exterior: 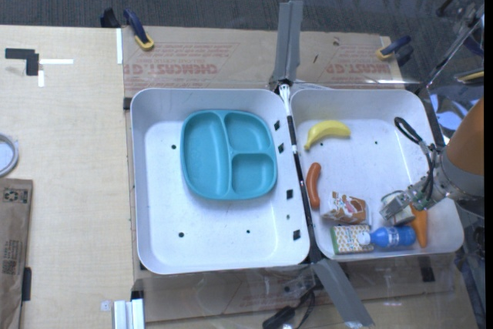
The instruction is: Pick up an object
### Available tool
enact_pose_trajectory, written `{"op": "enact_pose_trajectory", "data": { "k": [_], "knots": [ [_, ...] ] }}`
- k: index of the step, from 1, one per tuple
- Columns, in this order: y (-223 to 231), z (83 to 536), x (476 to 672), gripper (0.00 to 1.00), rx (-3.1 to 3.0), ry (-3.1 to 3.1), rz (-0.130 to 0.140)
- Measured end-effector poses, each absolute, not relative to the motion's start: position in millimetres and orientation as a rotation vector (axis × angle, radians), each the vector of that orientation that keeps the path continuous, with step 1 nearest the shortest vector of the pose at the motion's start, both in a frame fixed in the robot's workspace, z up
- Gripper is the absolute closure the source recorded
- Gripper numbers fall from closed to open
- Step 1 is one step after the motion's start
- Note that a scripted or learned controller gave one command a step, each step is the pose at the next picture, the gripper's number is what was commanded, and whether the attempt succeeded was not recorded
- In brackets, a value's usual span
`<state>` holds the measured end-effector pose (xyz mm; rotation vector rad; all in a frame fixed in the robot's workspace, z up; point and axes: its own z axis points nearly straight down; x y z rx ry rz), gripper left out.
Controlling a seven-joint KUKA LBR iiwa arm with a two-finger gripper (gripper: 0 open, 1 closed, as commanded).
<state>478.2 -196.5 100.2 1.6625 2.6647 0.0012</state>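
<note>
Gripper [399, 204]: low in the right bin [368, 113], near its front right corner, at the end of the grey arm with the orange band [467, 142]; whether it is parted or closed cannot be told, and nothing is seen held. Nearest item: carrot [420, 227], orange, tapered, lying just beside the tool on its right, partly masked by it; judged to be a light, stiff, smooth toy, best taken across its thicker part, since the taper may slip out. Just in front: blue bottle [392, 237], lying on its side, round-bodied, likely to roll; take across the body. Touching it on the left: small green-and-white carton [350, 238], flat, light, edges offer firm purchase. Behind that: brown-and-white snack packet [345, 206], probably soft and crinkly, poor for a pinch. Further left: red-orange sausage [313, 185], slim, smooth. Toward the back: banana [326, 132], curved, stiff. A black cable loop [408, 130] lies by the right wall. Left bin [154, 189]: teal divided plate [229, 154], broad, shallow, hard to grasp except at the rim.
</note>
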Motion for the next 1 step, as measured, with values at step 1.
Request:
{"op": "enact_pose_trajectory", "data": {
  "k": [1],
  "knots": [
    [-171.3, 179.7, 497.3, 1.00, 1.640, 2.678, 0.000]
  ]
}}
